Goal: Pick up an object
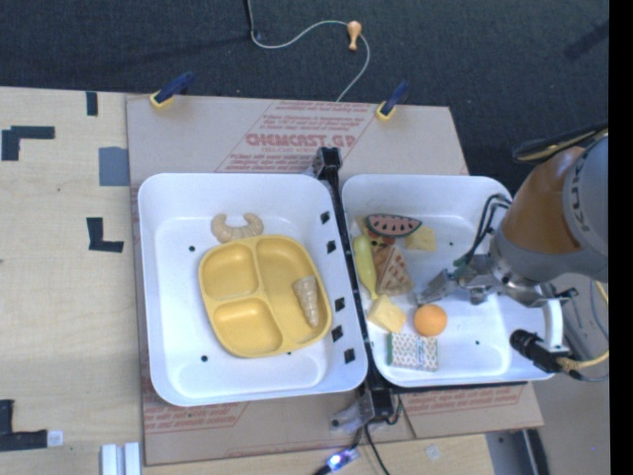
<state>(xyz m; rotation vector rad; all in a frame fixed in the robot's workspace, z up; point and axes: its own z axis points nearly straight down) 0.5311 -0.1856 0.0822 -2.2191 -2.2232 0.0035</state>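
Observation:
The right bin point(475, 191) holds several toy foods: a watermelon slice point(393, 226), a pale yellow wedge point(422, 238), a green-yellow banana-like piece point(363, 260), a brown sandwich wedge point(393, 270), a yellow block point(387, 315), an orange ball point(429, 321) and a checked packet point(412, 350). My gripper point(431, 289) reaches in from the right and hangs low in this bin, just behind the orange ball and to the right of the sandwich wedge. Nothing visibly sits in its grasp.
The left bin point(158, 265) holds a yellow divided plate point(259, 295) with a tan cone point(309, 299) in its right section, and a beige curved piece point(236, 228) behind the plate. A black divider point(341, 255) separates the bins. The arm's grey body point(554, 231) overhangs the right bin's right edge.

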